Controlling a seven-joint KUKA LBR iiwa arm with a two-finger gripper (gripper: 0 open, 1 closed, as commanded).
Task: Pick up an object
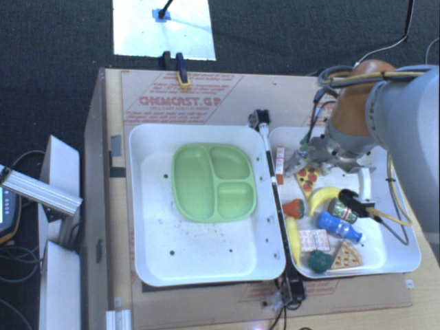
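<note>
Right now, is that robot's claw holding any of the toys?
Gripper: cannot be told; it sits low over the right bin, above the pizza slice.

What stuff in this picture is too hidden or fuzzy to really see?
- The claw: the grey arm with the orange band covers it from above in the camera view, so its grip is unclear.
- Back of the right white bin: hidden under that arm.
- The small dark green toy: too small and blurry to name.
- The small white printed packet: its print is too tiny to read.
</note>
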